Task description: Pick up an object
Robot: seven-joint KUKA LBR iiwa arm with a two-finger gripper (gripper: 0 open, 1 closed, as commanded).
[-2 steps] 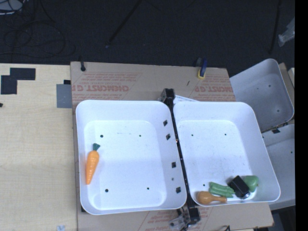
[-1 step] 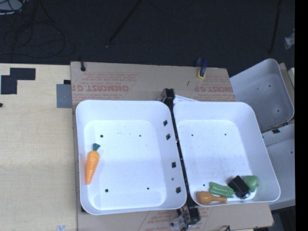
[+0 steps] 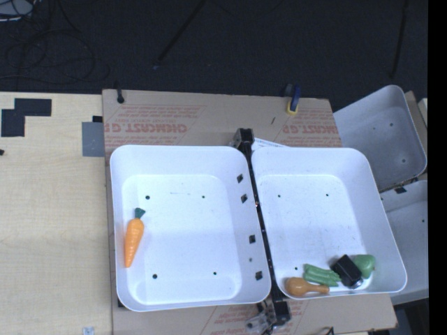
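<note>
Two white bins [image 3: 314,166] hold a carrot [image 3: 133,236] and toys [image 3: 335,276]; pincer's state: cannot tell.

Bench [image 3: 49,208]: light wood-grain top. A brown cardboard sheet [image 3: 209,121] with red printed lettering lies flat on it. Two shallow white bins sit side by side on the cardboard, touching along a black central divider strip [image 3: 255,215]. Left bin [image 3: 115,187] is left of the divider, right bin [image 3: 374,187] is right of it. Cardboard shows beyond the divider's far end and at its near end. Left of the cardboard, dark rectangular patches [image 3: 24,114] and a grey square [image 3: 91,138] lie on the wood.
</note>
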